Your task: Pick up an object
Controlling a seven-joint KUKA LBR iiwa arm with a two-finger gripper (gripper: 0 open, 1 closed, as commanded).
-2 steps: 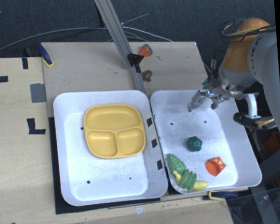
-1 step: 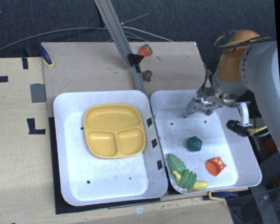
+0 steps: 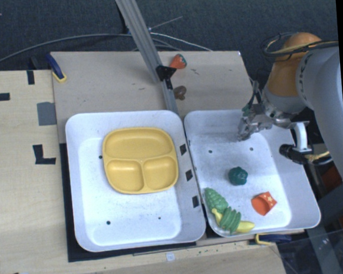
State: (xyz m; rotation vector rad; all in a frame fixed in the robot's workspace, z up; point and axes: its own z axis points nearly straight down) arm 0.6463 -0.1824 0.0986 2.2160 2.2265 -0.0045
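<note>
From my feed I see a pale wooden bench [image 3: 114, 90] marked with black tape pieces [image 3: 41, 154], dark blue-grey carpeted floor [image 3: 44, 22] behind it, thin cables [image 3: 63, 42] looping across that floor, and a grey metal pole [image 3: 141, 32] rising at a slant.

Arm [image 3: 308, 75] reaching in from right, wrist bent down, gripper [image 3: 246, 130] low

This looks like a robotics lab. A plywood bench [image 3: 119, 78] marked with black tape carries two white bins [image 3: 90, 228], with a metal pole [image 3: 143, 38] clamped behind them and cables [image 3: 63, 42] trailing over dark carpet [image 3: 221, 11] beyond the bench. A grey arm [image 3: 324, 92] reaches in beside the bins.
</note>
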